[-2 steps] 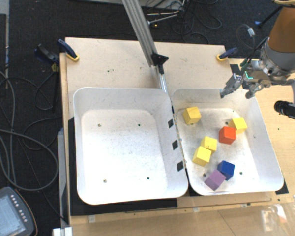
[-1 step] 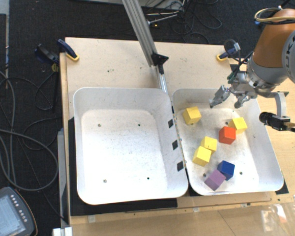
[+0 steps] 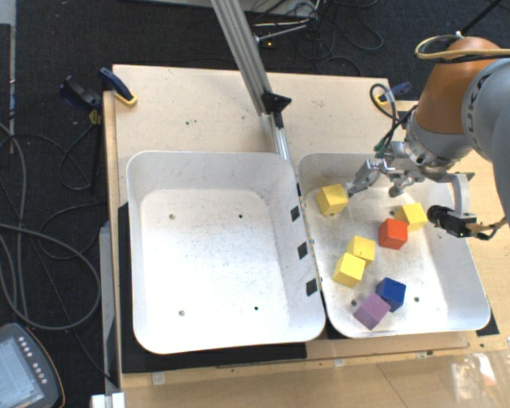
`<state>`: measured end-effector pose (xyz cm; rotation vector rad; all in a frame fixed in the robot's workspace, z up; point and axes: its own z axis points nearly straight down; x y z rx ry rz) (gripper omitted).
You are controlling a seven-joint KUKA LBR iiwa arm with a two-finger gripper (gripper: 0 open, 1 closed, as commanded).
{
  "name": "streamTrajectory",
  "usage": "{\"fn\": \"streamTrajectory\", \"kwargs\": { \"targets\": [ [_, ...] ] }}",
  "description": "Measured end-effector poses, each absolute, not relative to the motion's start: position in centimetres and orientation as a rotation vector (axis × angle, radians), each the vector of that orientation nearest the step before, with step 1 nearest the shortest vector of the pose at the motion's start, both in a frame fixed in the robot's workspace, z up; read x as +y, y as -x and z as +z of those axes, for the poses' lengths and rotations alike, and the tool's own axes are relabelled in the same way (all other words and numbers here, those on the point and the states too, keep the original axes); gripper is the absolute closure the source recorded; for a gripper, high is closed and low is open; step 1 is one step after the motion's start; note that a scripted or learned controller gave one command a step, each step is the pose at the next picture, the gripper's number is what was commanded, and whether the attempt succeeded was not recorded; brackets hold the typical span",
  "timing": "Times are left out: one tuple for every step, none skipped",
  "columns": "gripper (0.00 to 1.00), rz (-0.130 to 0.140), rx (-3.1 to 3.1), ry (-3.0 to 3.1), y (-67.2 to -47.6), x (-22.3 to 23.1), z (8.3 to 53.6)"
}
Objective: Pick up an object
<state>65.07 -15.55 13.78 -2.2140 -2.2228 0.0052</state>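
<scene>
**No Legible Markings**

No text, label, brand, number or sign could be read anywhere. The blocks near the gripper (image 3: 376,177) showed plain faces, and the device's screen (image 3: 13,372) far off to its left was too blurred.

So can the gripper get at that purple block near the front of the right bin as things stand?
Probably yes. The purple block lies uncovered, but the blue block sits right against it, which could crowd the gripper now hovering by a yellow block.

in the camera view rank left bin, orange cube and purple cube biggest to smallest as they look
1. left bin
2. purple cube and orange cube: look about alike, and the purple one sits nearer the camera, so not ranked.
</scene>
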Motion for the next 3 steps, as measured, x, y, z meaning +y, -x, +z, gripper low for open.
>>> {"fn": "streamTrajectory", "kwargs": {
  "targets": [
    [0.00,0.003,-2.224,2.217,-65.0,-15.5,9.3],
    [1.00,-0.001,-2.226,2.220,-65.1,-15.5,10.6],
    [1.00,-0.007,-2.229,2.226,-65.9,-16.3,16.4]
  ]
}}
